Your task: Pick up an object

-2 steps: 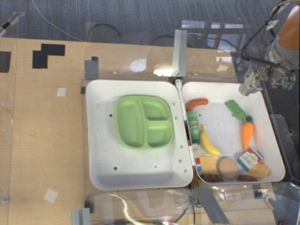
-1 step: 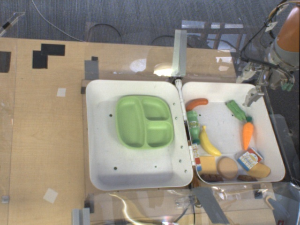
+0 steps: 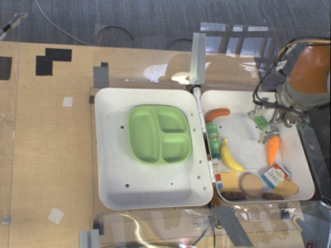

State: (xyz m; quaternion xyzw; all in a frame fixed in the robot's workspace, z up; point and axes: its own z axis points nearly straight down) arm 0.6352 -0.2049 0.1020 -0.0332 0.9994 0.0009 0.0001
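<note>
The grey arm with its orange band (image 3: 310, 68) leans in over the far right corner of the right shallow white bin (image 3: 308, 190), and its gripper (image 3: 269, 130) hangs low inside that bin, just above the orange toy carrot (image 3: 273, 149). The metal fingers (image 3: 268, 136) sit close to the carrot's top end, but whether they are spread wide or pinched narrow, I cannot tell from this angle. Nothing shows plainly between them, so no hold on anything.

Taking the carrot as the landmark: it stands roughly upright in the right half of the bin. Directly below it lies a small blue and white carton (image 3: 274, 175), nearly touching its tip. Left of the carrot, a yellow toy banana (image 3: 229, 156) curves down the bin, and beside the banana's upper end sits a green toy can (image 3: 213, 139) against the bin's left wall. Up and to the left of the carrot, a red toy sausage (image 3: 216, 114) lies tilted. Down and left, a round tan bun (image 3: 251, 183) rests along the near wall.

Far left of the carrot, the left white bin (image 3: 111, 190) carries a light green divided plastic plate (image 3: 159, 134), lying flat near its middle. Both bins sit side by side on the tan wooden surface (image 3: 46, 154).
</note>
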